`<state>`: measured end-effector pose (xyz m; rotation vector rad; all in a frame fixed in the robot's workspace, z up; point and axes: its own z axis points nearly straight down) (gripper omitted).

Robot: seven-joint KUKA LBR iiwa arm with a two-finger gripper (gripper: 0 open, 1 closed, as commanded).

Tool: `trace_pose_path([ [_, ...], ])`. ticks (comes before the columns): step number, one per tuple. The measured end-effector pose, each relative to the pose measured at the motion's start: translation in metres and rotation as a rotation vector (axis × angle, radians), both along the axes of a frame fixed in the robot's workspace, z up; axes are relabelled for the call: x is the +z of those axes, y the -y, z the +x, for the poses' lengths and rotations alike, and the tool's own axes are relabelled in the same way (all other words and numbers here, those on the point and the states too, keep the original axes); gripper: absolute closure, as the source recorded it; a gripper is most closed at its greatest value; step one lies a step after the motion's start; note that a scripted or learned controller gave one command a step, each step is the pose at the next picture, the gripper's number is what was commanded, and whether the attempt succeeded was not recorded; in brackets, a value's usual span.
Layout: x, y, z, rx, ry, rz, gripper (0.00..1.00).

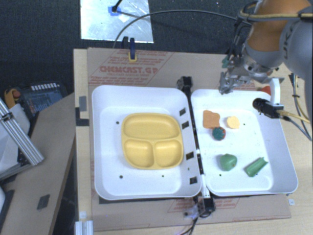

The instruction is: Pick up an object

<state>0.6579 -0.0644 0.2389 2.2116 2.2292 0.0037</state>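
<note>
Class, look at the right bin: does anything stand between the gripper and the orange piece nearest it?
Nothing visible does. The gripper is at the right bin's far edge, and bare white floor separates it from the orange piece.

The scene is lit evenly and brightly, seemingly from overhead. Strong glare is thrown off the foil sheet (116, 12) at eleven o'clock, and the white bins (146, 94) are nearly washed out. Only faint shadows are cast. Slight softness is seen throughout, and the dark floor is rendered grainy.
</note>
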Motion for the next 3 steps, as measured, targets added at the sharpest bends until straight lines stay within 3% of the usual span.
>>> trace_pose_path([
  [2, 0.013, -0.106, -0.009, 0.002, -0.001, 0.001, 1.0],
  [3, -0.006, -0.16, -0.015, 0.001, -0.003, 0.001, 1.0],
])
